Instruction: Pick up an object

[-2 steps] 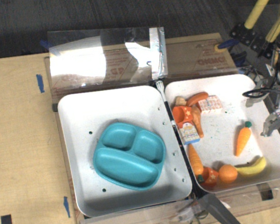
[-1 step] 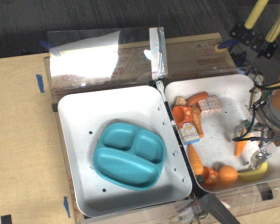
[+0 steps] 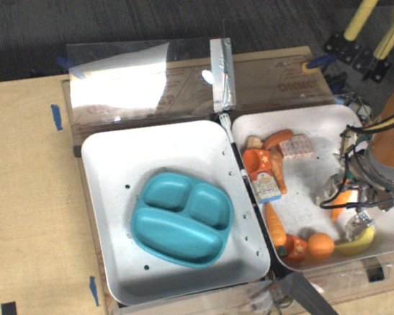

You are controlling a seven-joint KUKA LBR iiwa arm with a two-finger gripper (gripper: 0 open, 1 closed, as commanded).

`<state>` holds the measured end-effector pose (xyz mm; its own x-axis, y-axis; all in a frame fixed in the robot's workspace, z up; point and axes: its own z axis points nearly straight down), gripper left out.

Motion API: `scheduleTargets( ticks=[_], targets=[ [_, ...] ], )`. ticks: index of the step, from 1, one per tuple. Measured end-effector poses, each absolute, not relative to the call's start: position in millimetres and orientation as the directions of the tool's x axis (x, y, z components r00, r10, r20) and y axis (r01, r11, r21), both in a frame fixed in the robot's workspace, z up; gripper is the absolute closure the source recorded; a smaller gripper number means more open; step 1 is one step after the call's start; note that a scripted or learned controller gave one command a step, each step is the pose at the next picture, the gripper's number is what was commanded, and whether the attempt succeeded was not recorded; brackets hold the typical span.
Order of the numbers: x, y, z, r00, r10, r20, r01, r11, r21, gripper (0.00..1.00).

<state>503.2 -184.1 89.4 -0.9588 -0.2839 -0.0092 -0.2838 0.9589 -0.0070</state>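
Left bin (image 3: 109,202): one teal divided plate (image 3: 182,217). Right bin (image 3: 308,174): carrot (image 3: 275,226), orange (image 3: 321,245), banana (image 3: 358,242), small carton (image 3: 265,183) along left and near sides. Gripper (image 3: 357,221): low at the bin's right, just above the banana; its opening cannot be told, seemingly holding nothing.

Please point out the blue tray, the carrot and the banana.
blue tray (image 3: 180,219): camera view, on its middle ridge.
carrot (image 3: 275,226): camera view, mid-length.
banana (image 3: 358,242): camera view, on its yellow curve.
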Motion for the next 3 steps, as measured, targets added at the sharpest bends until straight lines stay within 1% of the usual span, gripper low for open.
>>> scheduleTargets(
  ticks=[1,2,3],
  targets=[
    [517.2,-195.3,89.2,-0.915,-0.402,-0.012,-0.402,0.915,-0.007,0.0],
    [515.0,-191.2,89.5,-0.896,-0.445,-0.011,-0.445,0.896,-0.01,0.0],
    [509.2,-206.6,89.1,-0.859,-0.511,-0.012,-0.511,0.859,-0.009,0.0]
  ],
)
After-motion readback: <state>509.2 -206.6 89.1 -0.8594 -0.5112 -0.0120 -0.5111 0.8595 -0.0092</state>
